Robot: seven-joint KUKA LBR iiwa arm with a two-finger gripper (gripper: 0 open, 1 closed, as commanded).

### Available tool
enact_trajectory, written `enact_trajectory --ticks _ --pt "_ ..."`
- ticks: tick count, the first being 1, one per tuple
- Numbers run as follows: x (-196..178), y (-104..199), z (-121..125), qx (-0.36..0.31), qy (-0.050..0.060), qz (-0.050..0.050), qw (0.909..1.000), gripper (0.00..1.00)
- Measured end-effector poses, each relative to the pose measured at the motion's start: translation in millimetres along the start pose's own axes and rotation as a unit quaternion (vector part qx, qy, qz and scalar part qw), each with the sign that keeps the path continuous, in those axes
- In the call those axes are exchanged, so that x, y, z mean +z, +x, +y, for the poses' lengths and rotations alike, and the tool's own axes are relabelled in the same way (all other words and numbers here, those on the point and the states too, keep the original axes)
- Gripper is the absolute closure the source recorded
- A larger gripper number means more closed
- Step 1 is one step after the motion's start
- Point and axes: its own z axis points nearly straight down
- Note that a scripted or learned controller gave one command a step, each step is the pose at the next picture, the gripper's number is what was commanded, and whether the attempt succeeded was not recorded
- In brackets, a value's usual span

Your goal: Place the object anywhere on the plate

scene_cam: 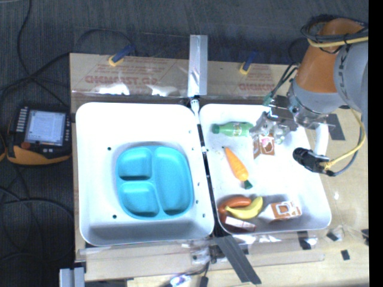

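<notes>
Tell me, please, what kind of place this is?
Probably a robotics lab bench for pick-and-place trials. A robot arm reaches over two white bins; one holds a blue plate, the other toy food such as a carrot. A control pendant lies beside them.

Surroundings I am working among: 2 white bins (84,178) are sitting side by side on a cardboard sheet (149,76), with a metal bar (198,64) standing upright between them at the far edge. 2 yellow-and-blue clamps (121,55) are gripping that edge. A handheld pendant (42,130) is glowing left of the bench, with cables (30,82) trailing over dark carpet (36,17).
</notes>
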Motion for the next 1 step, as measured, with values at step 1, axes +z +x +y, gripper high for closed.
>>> enact_trajectory --ticks 1 --pt "5.9 51.9 -30.4 -0.006 0.000 0.000 1.0000 1.00"
